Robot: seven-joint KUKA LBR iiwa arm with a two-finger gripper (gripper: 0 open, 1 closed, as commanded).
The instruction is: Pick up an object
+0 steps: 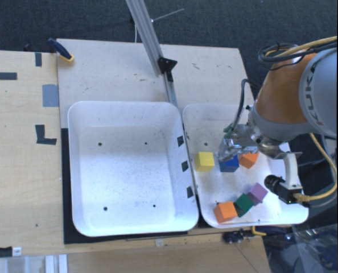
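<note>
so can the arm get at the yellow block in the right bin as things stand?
Probably yes. The yellow block sits alone near the right bin's left wall, nothing on top. The end effector is beside it over the blue block. The wall may crowd one side.

Even, diffuse overhead light; soft faint shadows, mild glare on white bins [129, 110]; slightly soft focus

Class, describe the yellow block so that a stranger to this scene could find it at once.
Of the two white bins, take the right bin, the one the arm reaches into. The yellow block lies near its left wall, just left of the gripper and the blue block. It is the one yellow block there.
</note>
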